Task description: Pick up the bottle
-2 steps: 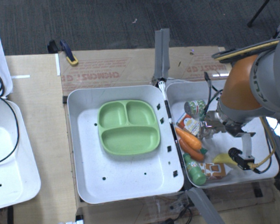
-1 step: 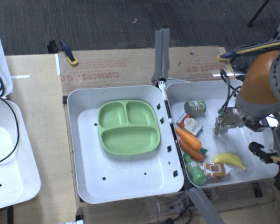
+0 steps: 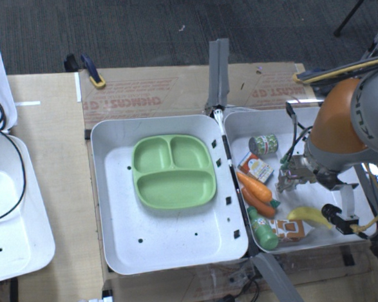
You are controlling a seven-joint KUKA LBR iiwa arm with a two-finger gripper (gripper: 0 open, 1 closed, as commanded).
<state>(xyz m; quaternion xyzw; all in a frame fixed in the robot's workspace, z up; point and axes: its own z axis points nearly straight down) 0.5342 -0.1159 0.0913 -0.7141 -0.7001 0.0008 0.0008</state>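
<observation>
Approach step, claw (image 3: 286, 180) grip unclear, hovering mid right bin (image 3: 324, 238); next, down-left onto the green bottle (image 3: 261, 228) beside carrots (image 3: 256, 191).

Setting: robotics laboratory test cell. Evidence: a grey industrial arm (image 3: 352, 126) with an orange band reaching in over a plywood bench (image 3: 51, 111); two shallow white bins (image 3: 109, 204) set side by side and parted by a grey metal divider (image 3: 219, 74); flattened printed cardboard (image 3: 146, 92) laid under the bins; loose black cables (image 3: 2, 154) trailing over white moulded trays at the left; dark carpeted floor (image 3: 167, 19) behind the bench; a tripod leg (image 3: 359, 3) at the upper right. Contents are practice props: a green compartment plate (image 3: 174, 171), toy carrots (image 3: 256, 191), a banana (image 3: 310, 216), a small can (image 3: 263, 144).
</observation>
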